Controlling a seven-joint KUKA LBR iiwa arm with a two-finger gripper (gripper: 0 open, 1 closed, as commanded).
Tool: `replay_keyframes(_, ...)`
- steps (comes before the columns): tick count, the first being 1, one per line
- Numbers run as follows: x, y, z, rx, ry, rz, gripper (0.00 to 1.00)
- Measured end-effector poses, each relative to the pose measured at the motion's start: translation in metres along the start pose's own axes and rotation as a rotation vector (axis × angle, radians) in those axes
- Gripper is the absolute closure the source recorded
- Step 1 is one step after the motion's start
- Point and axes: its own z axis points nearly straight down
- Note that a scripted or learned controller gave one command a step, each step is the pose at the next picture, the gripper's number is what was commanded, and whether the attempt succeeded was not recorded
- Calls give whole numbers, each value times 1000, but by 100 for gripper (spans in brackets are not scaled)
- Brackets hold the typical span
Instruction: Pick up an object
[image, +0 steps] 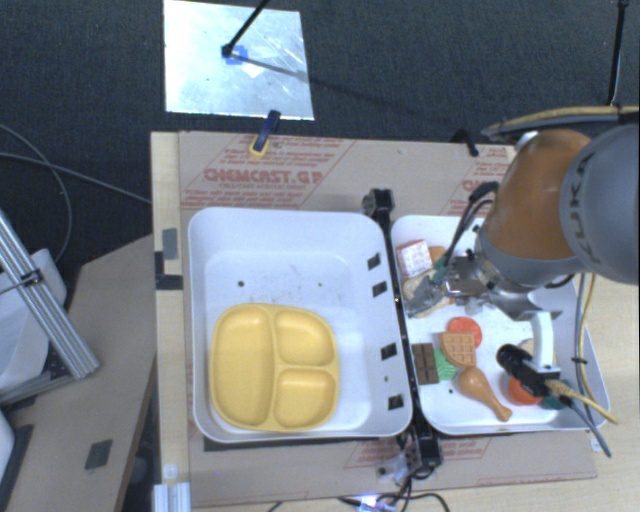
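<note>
arm (560, 200) reaching over the right bin (500, 425) — lining up a pick | gripper (432, 290) hanging low at the bin's left side, by a small carton (414, 258); grip state: cannot tell | candidates lying loose — waffle (459, 348), drumstick (482, 389), chocolate bar (425, 362) | yellow tray (275, 366) sitting in the left bin (290, 235)

We look down on dark carpet floor (80, 90) around the table (130, 300). A printed cardboard sheet (330, 170) covers the tabletop. A shiny metal plate (238, 58) lies on the floor beyond; aluminium framing (40, 300) stands at left.
</note>
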Motion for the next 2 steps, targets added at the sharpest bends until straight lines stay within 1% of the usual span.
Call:
replay_keyframes(1,-121,-51,77,13,-7,22,0)
replay_keyframes(2,-113,-45,63,1,-4,8,100)
